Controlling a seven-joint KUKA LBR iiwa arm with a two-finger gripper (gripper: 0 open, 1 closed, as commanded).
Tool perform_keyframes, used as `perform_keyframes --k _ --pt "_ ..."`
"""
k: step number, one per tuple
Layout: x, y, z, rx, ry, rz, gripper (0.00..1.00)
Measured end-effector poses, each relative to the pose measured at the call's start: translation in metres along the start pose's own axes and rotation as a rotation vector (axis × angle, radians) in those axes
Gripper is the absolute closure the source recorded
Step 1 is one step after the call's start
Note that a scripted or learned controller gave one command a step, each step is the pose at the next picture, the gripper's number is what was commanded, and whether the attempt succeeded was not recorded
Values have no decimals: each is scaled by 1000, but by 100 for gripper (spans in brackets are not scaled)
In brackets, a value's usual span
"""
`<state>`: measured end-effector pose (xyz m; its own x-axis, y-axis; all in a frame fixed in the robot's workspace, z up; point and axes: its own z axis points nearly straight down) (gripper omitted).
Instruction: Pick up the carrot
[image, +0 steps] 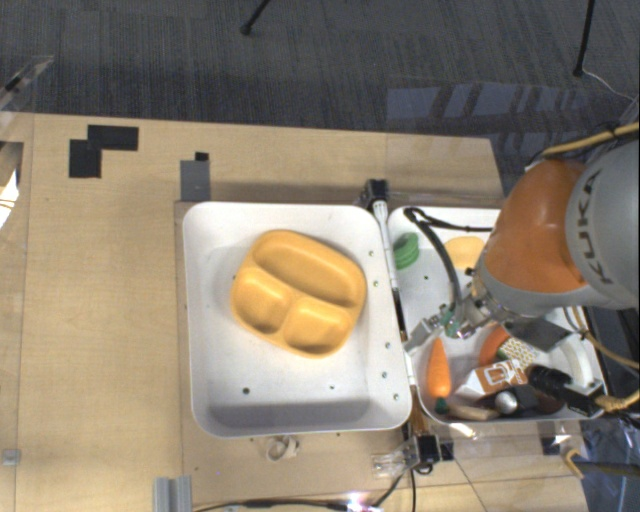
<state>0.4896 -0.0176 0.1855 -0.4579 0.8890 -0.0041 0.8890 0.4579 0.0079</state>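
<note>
Carrot (438, 370) lies in the R bin (425, 300), near the bin's L wall and toward the front edge. It runs roughly front-to-back, thin end pointing to the back, thick end to the front. It sits on the bin floor, w/ clutter just beside its thick end.

My end effector (452, 322) hangs over the R bin, just behind and a bit R of the carrot's thin end. Close to it, but I can't tell if it touches. Can't tell either whether the end effector is open or closed; my wrist covers most of it from this angle. Nothing visibly gripped.

My arm (540, 240) comes in from the R, orange band over the back half of the R bin, grey link above it.

Other stuff in the R bin:
- green piece (405, 250) at the back L, by the divider betw. the bins
- pale yellow item (465, 250) at the back, partly under my arm
- 2nd orange piece (492, 345) R of the carrot, half hidden by my wrist; can't say what it is
- small card (497, 376) w/ brown print, front-centre
- silver ball (508, 401) near the front wall
- brown stick (468, 408) along the front wall, just R of the carrot's thick end

L bin (200, 330) holds a yellow dish (298, 290) w/ 3 compartments, sitting skewed, approx. mid-bin toward the back.

Both bins sit side by side on the desk (100, 350), pale wood, w/ black marks at the back L.
</note>
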Motion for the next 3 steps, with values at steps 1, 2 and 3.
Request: perform_keyframes --k 1,2,3 --pt "0 0 0 0 0 0 0" --pt "0 0 0 0 0 0 0" --pt "0 0 0 0 0 0 0"
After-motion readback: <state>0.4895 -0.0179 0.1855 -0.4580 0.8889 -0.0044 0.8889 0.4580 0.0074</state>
